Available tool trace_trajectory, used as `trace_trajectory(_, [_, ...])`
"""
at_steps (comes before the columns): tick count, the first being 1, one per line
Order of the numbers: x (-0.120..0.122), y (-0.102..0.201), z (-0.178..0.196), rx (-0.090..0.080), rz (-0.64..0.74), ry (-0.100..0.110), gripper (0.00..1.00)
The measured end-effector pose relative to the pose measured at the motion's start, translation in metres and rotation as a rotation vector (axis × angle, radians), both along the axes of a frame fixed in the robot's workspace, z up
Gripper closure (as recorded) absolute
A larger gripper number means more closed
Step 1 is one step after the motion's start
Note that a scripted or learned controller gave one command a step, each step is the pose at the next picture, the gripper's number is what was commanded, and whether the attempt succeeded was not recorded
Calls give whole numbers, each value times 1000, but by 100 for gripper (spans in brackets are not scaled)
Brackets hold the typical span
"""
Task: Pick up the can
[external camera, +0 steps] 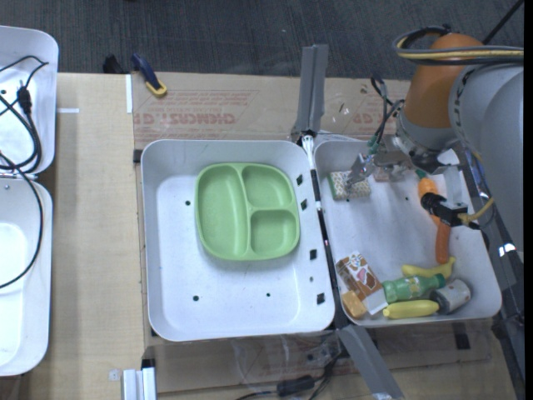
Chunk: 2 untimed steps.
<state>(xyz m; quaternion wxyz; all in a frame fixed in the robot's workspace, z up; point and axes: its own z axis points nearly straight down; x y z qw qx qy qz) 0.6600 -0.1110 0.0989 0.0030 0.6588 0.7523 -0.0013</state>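
Observation:
The can point(455, 295) is a small grey cylinder lying on its side in the front right corner of the right bin point(391, 223). It rests against a green bottle point(411, 287). My gripper point(366, 167) hangs over the back left part of the same bin, right beside a speckled sponge-like block point(350, 185). It is far from the can, toward the bin's back. The grey arm with its orange band point(433, 90) reaches in from the right.
Around the can lie two yellow bananas point(410, 309) point(430, 268), a printed carton point(360, 278) and an orange carrot point(440, 219). The left bin point(166, 248) holds a green divided plate point(247, 211). A metal divider post point(312, 90) stands between the bins at the back.

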Motion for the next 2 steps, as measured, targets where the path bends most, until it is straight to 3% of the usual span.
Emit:
trace_trajectory(1, [1, 0, 10, 1, -1, -4, 100])
trace_trajectory(2, [1, 0, 10, 1, -1, -2, 0])
